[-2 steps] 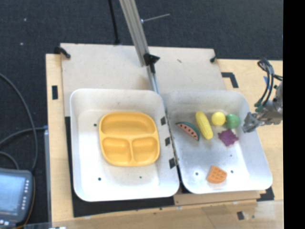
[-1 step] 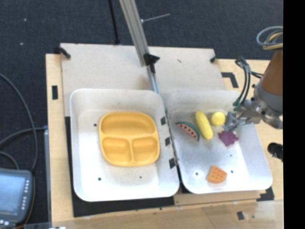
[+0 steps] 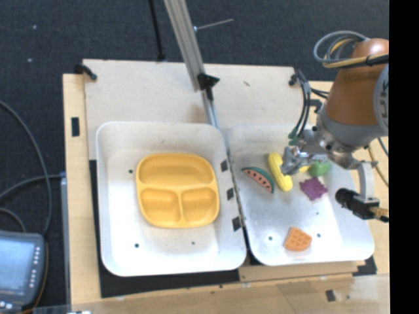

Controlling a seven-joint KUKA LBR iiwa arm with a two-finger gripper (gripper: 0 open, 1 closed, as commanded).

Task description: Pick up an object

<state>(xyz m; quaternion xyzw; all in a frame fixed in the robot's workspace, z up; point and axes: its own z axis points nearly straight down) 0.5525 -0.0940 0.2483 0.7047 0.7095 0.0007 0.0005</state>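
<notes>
My gripper [image 3: 292,160] hangs low over the right bin [image 3: 262,142], at its upper middle. Its tips sit right at a yellow banana-shaped toy [image 3: 280,173] that lies slanted on the bin floor. Just right of the gripper lies a green object [image 3: 320,169], partly covered by the wrist. Below it lies a purple piece [image 3: 313,188]. A watermelon slice toy [image 3: 259,178] rests left of the banana. An orange waffle-like piece [image 3: 298,239] lies near the bin's front.
The left bin [image 3: 118,241] holds a yellow divided plate [image 3: 177,190]. A slanted metal post [image 3: 186,38] rises behind the bins. Cables loop off the arm at the right, and a black fitting [image 3: 357,203] juts over the right bin's edge.
</notes>
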